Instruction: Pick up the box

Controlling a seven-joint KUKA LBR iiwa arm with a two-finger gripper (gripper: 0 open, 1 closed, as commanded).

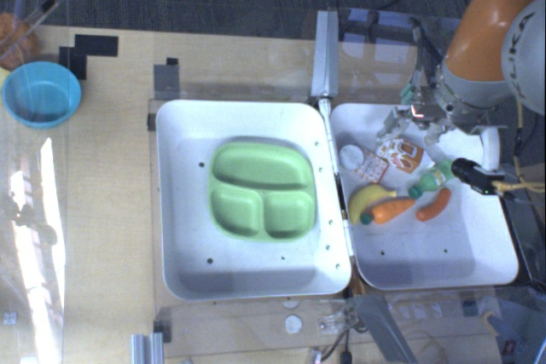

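Gripper (415, 120) hovers, fingers spread, just above the box (399, 156) in the right bin (444, 264); next it should drop and clamp.

Counts on the bench, taken outward from the gripper (415, 122)

Two white bins: the right bin (444, 256) under the gripper, the left bin (183, 209) beyond it. One green divided tray (262, 188), one box (399, 156), one banana (368, 199), two carrots (392, 210) (433, 205), one blue bowl (41, 93) farthest away.
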